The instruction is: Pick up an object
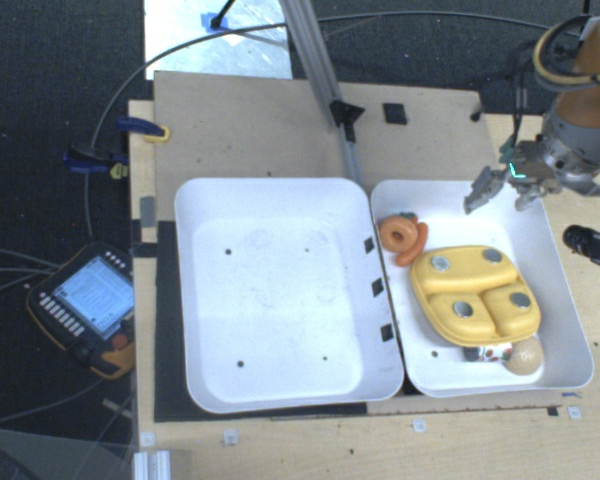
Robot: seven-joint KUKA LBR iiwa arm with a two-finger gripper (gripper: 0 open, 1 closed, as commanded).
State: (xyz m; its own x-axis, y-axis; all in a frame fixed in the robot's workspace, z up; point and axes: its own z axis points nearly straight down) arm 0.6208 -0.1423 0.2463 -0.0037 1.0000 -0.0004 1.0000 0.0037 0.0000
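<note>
Camera view showed my end effector (500, 190) apparently open, empty, above the right white bin (560, 258); I should centre over the orange ring toy (402, 236) first.

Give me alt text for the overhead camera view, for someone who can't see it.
A grey robot arm's gripper hangs over the far edge of the right bin, which holds a large yellow moulded block, an orange ring and a small beige ball. The left bin sits beside it on the bench.
</note>
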